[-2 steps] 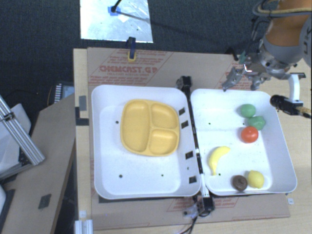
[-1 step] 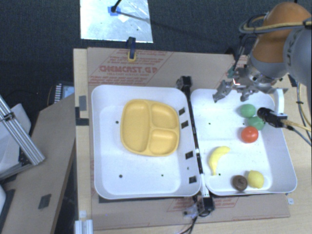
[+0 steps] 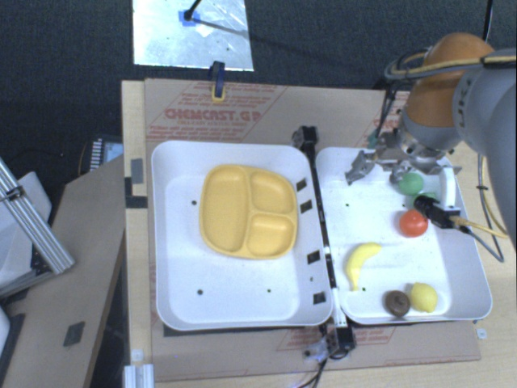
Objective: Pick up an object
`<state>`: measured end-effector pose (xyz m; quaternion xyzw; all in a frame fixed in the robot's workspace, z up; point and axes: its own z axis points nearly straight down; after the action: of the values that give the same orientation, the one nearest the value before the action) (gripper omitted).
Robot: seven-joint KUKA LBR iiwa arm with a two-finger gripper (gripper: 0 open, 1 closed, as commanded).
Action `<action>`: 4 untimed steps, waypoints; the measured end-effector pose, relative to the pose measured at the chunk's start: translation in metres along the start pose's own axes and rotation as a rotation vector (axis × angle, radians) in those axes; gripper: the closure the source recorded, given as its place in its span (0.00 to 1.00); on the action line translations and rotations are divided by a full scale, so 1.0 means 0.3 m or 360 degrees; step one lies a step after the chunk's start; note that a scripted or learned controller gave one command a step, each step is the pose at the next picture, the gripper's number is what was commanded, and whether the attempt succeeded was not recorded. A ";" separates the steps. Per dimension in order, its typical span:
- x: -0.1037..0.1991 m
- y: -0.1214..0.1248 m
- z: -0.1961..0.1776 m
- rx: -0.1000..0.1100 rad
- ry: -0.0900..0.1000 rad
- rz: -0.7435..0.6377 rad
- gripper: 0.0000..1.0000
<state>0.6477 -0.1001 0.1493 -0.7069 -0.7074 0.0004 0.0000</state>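
Glossy plastic-looking yellow tray (image 3: pixel 246 211) in a smooth white bin (image 3: pixel 174 241).

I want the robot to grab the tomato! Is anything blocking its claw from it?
Nothing visible blocks it. The claw hangs over the right bin's far end. The green ball sits beside it, and the tomato lies just past that ball, uncovered from above.

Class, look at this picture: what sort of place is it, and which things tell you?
Probably a robotics lab bench: a grey arm reaches over two white bins holding toy food such as a banana.
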 end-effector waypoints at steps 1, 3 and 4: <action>0.007 -0.013 0.141 0.0000 0.0001 0.0000 0.00; 0.024 0.026 -0.091 -0.0012 -0.0001 -0.0007 1.00; 0.029 0.009 -0.300 -0.0013 -0.0001 -0.0007 1.00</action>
<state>0.6505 -0.0912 0.2393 -0.7052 -0.7090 -0.0024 -0.0032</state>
